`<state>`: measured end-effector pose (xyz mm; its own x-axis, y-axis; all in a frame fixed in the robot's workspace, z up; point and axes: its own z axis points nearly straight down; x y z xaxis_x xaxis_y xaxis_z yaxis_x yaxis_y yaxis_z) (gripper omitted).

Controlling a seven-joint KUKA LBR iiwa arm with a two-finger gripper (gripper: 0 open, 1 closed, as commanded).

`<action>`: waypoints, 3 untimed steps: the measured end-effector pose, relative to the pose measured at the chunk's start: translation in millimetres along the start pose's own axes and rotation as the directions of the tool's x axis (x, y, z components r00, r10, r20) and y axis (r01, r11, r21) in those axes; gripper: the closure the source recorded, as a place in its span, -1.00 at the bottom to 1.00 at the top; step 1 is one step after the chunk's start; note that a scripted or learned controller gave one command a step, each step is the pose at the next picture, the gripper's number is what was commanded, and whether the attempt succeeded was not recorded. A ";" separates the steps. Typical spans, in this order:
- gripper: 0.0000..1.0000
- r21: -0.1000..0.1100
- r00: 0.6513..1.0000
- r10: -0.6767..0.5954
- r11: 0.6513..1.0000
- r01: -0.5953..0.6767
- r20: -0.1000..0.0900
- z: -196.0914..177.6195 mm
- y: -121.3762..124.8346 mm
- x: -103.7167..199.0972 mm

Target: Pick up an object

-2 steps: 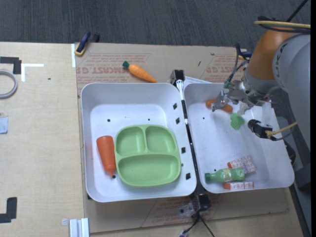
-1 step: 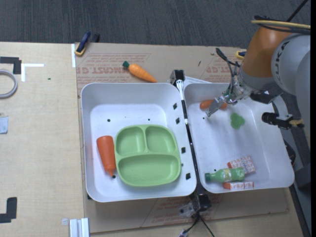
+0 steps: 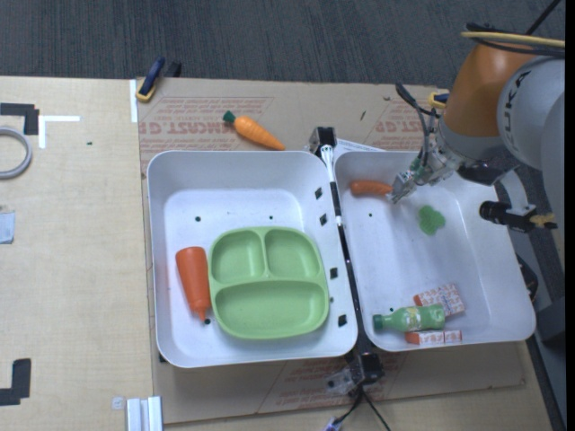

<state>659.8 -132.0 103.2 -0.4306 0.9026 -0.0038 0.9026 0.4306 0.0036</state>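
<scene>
My gripper (image 3: 400, 188) is low over the back of the right bin (image 3: 485, 268), its tip right beside the right end of a small orange sausage-shaped piece (image 3: 367, 188) that lies on the bin floor. A green lumpy piece (image 3: 431, 220) lies just to the gripper's right and nearer the front. At the bin's front lie a green bottle (image 3: 409, 319) on its side, a pink-and-white packet (image 3: 441, 299) and a small orange packet (image 3: 431, 336). Nothing shows as lifted.
The left bin (image 3: 171, 196) holds a green divided plate (image 3: 268, 282) and an orange cylinder (image 3: 191, 279) to its left. A toy carrot (image 3: 254, 130) lies on the cardboard behind the bins. A blue-and-yellow tool (image 3: 150, 78) lies farther back left.
</scene>
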 end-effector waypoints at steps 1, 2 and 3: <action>-1.00 0.000 1.000 0.000 1.000 0.000 0.000 -0.2 0.2 0.0; -1.00 0.003 0.971 0.240 0.971 -0.240 -0.001 -33.0 10.1 22.2; -1.00 0.004 0.999 0.037 0.999 -0.037 -0.003 10.7 14.3 31.9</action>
<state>659.0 -97.1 92.4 -0.3966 0.9180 -0.0003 0.9180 0.3966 -0.0002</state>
